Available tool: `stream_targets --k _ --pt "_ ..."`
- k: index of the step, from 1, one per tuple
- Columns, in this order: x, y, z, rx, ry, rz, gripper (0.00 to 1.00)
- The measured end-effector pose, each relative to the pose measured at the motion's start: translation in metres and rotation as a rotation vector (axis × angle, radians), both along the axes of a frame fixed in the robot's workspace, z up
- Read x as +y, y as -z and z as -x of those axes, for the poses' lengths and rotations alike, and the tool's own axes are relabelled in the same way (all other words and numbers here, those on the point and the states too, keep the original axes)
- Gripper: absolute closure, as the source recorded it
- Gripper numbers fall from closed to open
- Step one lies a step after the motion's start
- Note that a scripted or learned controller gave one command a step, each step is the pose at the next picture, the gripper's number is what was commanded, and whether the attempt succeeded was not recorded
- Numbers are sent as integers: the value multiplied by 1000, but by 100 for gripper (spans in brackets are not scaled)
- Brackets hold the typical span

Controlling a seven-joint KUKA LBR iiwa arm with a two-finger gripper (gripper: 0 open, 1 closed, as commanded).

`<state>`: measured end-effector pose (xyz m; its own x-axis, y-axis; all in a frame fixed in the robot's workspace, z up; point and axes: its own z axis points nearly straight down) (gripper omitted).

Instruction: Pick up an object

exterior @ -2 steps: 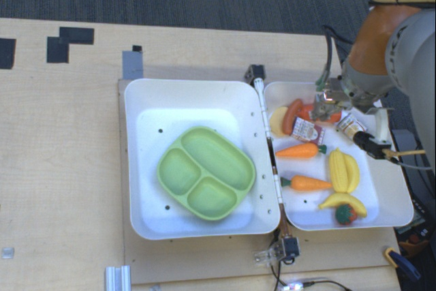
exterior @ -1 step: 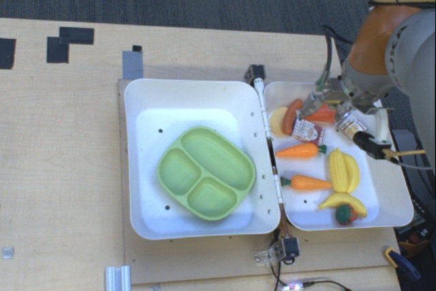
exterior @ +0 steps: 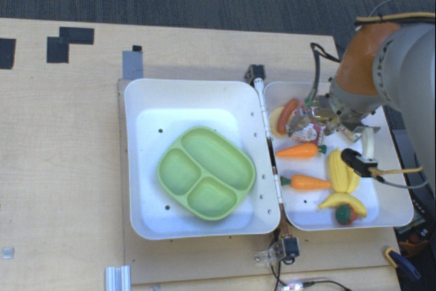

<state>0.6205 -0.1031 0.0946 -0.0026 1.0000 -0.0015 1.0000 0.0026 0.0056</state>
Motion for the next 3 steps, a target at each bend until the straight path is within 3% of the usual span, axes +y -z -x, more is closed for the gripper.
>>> stream_targets --k 1,2,3 --pt "1 -12 -2 -4 -3 0 100" --pt "-53 -9 -31 18 1 -4 100" --pt "-52 -9 -33 6 -1 -1 0"
